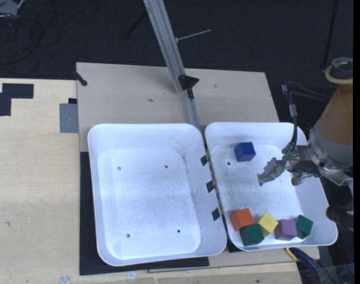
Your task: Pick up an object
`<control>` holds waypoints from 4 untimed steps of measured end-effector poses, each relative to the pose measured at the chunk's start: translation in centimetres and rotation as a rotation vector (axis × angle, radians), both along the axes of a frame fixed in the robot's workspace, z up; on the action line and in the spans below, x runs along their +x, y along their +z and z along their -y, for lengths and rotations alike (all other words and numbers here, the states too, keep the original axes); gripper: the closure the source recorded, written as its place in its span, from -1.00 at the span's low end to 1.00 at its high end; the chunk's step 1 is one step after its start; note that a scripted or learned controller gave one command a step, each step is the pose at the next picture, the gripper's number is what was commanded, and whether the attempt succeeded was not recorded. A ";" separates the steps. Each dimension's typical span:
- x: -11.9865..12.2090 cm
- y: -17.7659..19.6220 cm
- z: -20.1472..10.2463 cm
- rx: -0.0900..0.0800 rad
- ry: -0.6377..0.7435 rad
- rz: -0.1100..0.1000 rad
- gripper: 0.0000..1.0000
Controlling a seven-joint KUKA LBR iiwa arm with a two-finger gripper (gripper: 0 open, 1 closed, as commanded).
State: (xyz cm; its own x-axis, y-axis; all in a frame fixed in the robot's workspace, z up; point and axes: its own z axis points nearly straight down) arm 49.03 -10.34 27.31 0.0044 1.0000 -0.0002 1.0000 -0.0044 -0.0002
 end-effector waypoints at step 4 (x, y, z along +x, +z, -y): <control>4.4 -15.5 2.3 0.002 0.001 -0.009 -1.00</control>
